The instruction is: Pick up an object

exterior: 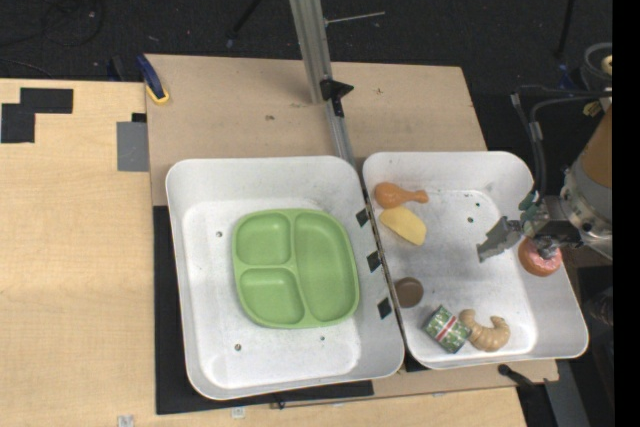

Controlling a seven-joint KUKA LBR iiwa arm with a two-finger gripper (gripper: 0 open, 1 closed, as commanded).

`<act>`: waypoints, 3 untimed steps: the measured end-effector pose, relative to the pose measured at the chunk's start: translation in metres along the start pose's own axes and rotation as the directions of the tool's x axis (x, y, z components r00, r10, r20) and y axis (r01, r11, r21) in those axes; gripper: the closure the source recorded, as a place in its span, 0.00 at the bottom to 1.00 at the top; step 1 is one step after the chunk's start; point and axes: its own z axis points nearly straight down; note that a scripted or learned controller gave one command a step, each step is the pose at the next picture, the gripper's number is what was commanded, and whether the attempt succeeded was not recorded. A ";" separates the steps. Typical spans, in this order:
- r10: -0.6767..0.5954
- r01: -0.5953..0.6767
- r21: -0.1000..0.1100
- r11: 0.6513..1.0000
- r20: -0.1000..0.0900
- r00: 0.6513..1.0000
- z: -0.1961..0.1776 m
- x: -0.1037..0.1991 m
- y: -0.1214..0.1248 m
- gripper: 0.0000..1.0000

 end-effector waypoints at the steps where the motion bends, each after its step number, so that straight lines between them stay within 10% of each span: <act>1: 0.001 -0.001 0.005 1.000 -0.001 1.000 0.045 -0.004 0.003 0.00; 3: 0.001 -0.001 0.002 1.000 -0.001 1.000 0.166 0.009 0.008 0.00</act>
